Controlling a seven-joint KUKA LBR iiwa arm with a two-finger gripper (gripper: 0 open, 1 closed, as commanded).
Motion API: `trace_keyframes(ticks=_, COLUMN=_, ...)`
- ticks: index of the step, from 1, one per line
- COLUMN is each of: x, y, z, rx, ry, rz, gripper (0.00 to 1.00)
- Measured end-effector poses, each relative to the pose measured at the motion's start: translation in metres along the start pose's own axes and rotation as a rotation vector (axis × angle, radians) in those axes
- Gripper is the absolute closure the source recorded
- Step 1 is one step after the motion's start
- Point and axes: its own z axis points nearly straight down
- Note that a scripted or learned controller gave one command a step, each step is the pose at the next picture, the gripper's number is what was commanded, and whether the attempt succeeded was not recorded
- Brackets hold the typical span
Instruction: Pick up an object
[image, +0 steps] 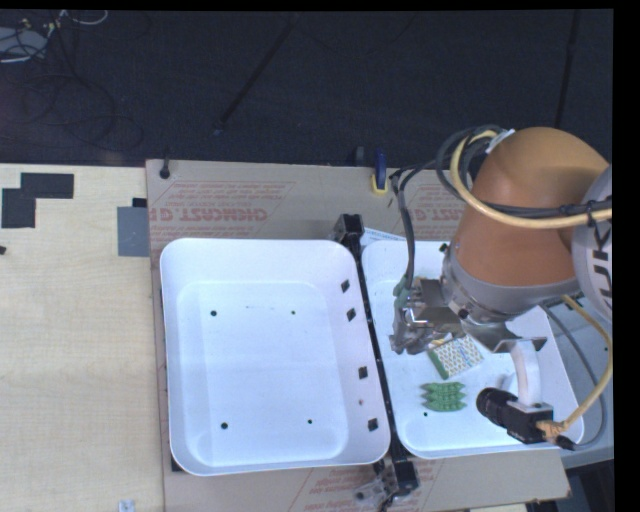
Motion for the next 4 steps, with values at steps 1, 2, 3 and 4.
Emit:
trace_keyframes(ticks=1, x=0.03, y=0.07, z=-0.036, rx=-0.016, ry=0.001, rz=-0.004, gripper=1.0)
trace_keyframes(ticks=2, x=-0.012, y=0.0, z=-0.045, rx=-0.007, ry=0.0, rz=0.002, gripper=1.0)
trace_keyframes(ticks=3, x=0.011, y=0.056, z=-0.1, rx=-0.018, ry=0.001, rz=-0.004, gripper=1.0)
trace_keyframes(ticks=4, x=-0.062, y=0.028, z=-0.025, rx=-0.001, ry=-0.002, rz=0.006, gripper=1.0)
